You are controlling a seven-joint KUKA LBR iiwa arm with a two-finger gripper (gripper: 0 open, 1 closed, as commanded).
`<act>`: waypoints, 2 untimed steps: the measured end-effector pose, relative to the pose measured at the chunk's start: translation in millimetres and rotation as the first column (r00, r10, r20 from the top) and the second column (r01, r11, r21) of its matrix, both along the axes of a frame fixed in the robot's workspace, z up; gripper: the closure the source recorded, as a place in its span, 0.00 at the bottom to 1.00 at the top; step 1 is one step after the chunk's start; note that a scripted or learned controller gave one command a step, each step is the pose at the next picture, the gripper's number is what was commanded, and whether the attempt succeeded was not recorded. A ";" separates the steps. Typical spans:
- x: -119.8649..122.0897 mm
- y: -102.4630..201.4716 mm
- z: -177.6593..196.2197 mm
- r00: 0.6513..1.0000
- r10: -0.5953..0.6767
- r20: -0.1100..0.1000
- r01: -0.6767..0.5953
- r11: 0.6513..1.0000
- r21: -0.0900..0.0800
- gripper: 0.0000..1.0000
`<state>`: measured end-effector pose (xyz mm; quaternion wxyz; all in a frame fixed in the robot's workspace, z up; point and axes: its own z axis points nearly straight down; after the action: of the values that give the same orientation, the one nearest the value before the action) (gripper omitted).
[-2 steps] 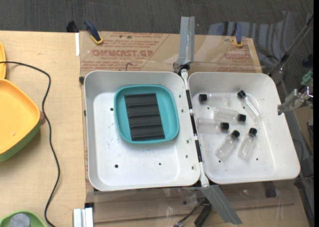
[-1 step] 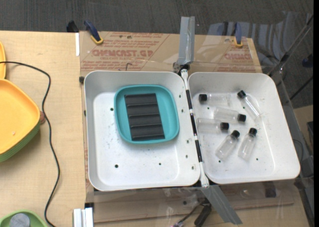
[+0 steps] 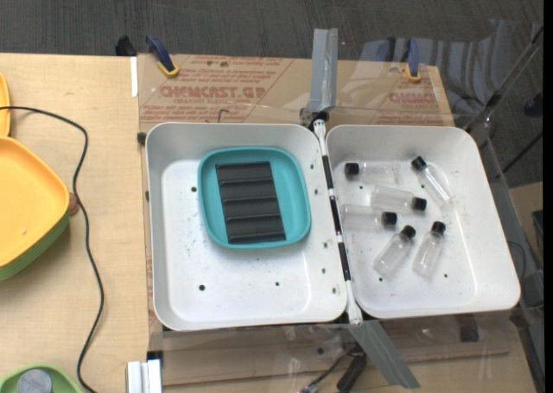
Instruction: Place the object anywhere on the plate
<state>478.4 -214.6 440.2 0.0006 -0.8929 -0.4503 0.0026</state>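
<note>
You are at the very start: nothing is picked yet. The clear bottles (image 3: 406, 210) lie scattered in the right bin (image 3: 484, 288); the teal plate (image 3: 254, 197) waits in the left bin (image 3: 173, 288). Next, choose one bottle and descend over it.

Left of centre, the left bin (image 3: 173, 279) holds a teal plate (image 3: 298, 201) carrying a black ribbed block (image 3: 250, 202); the right bin (image 3: 484, 279) holds several clear vials with black caps (image 3: 429, 177), lying scattered; at the left frame edge sit stacked yellow and green dishes (image 3: 26, 210) on the table (image 3: 95, 106), crossed by a black cable (image 3: 87, 210).
</note>
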 end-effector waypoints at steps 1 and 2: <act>0.0 0.3 -0.3 0.991 -0.137 0.000 0.137 0.991 -0.001 0.00; -0.3 -1.2 0.2 0.967 -0.255 0.001 0.255 0.967 0.000 0.00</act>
<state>478.1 -215.9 440.4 0.0005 -0.9433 -0.3319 0.0021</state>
